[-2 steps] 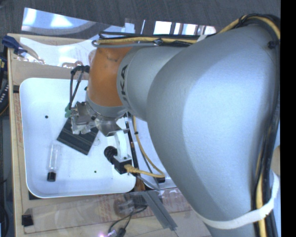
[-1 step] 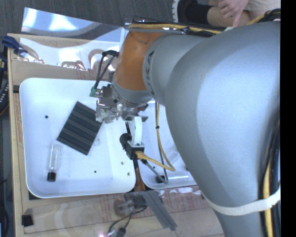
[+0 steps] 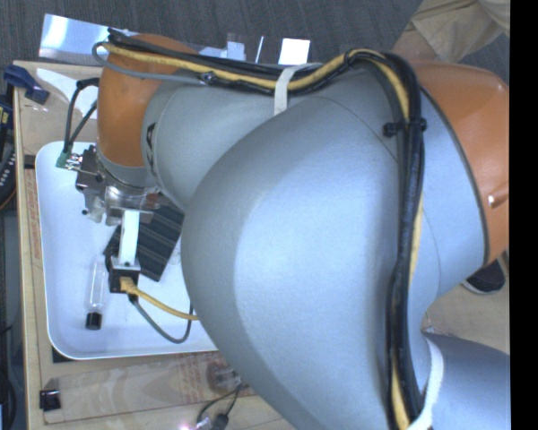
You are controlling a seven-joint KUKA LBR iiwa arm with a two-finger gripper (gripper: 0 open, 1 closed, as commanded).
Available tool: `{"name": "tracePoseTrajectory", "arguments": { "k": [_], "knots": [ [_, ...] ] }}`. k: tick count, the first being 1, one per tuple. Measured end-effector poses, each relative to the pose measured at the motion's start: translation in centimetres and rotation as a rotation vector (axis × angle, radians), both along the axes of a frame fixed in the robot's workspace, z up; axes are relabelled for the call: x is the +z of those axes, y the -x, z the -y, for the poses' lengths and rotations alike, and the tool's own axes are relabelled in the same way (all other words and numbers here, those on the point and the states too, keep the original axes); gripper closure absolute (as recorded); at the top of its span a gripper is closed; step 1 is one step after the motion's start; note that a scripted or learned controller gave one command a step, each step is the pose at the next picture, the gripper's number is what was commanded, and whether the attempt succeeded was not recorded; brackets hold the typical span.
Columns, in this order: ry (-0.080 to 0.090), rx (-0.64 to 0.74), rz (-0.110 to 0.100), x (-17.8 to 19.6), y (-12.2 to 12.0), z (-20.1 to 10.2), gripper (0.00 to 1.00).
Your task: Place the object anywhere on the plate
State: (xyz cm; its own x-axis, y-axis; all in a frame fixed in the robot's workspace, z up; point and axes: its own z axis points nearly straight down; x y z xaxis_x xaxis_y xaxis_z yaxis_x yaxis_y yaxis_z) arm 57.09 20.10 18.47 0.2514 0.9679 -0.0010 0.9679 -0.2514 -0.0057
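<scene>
**Arm over the left bin, grip unreadable**

Dominated by the grey arm point(image 3: 323, 240), reaching in from the right and covering most of the bench point(image 3: 125, 383). Ringed above the wrist by the orange band point(image 3: 125, 106), poised over the white bin point(image 3: 67, 249) at the left. Below the band, the gripper point(image 3: 99, 202), pointed down over the bin's upper left part. Cannot tell whether spread or pressed together, nor whether pinching anything. Just below the gripper, against the bin floor, a slim clear piece point(image 3: 96, 287) with a small black end point(image 3: 92, 321); cannot tell whether loose or part of the robot. Cannot tell where the object or the plate lies. On the wooden edge near the bin's lower left corner, a small black block point(image 3: 49, 399).
</scene>
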Motion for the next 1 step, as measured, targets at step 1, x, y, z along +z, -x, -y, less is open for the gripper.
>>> {"name": "tracePoseTrajectory", "arguments": {
  "k": [1],
  "knots": [
    [0.002,-0.091,0.001,-5.12,-4.14,3.59,1.0]
  ]
}}
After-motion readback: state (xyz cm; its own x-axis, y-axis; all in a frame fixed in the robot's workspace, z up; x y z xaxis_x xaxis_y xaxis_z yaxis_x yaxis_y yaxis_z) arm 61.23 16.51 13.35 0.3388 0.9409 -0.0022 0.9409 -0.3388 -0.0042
